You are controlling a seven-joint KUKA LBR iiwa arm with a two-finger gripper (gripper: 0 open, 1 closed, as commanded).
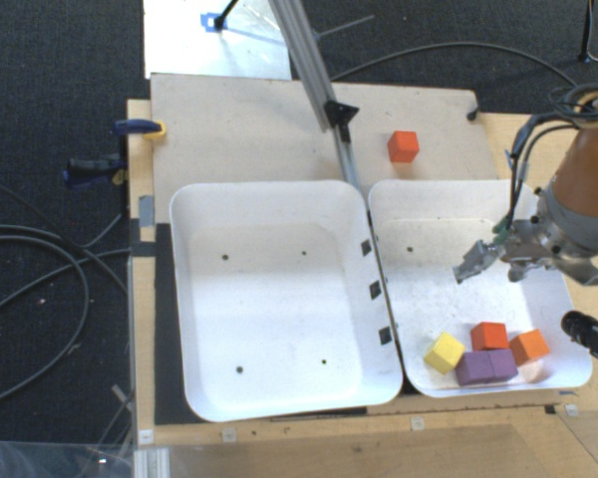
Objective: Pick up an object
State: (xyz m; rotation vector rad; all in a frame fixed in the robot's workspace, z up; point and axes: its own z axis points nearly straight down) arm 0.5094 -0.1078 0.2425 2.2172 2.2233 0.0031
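Observation:
In the right bin (pixel 424 267), several small blocks are bunched at the near right corner: a yellow cube (pixel 444 352), a red cube (pixel 489 335), an orange cube (pixel 529 347) and a purple block (pixel 486 366). My gripper (pixel 475 263) hangs over the middle of this bin, above and behind the blocks and apart from them. It points left, away from the grey and orange arm (pixel 583 192). I see no block at its tip.
The left bin (pixel 279 297) adjoins the right bin along a shared rim. Another orange cube (pixel 404 146) lies on the bench board behind the bins. A slanted metal pole (pixel 309 58) crosses the board. Blue clamps (pixel 130 127) grip the bench's left edge.

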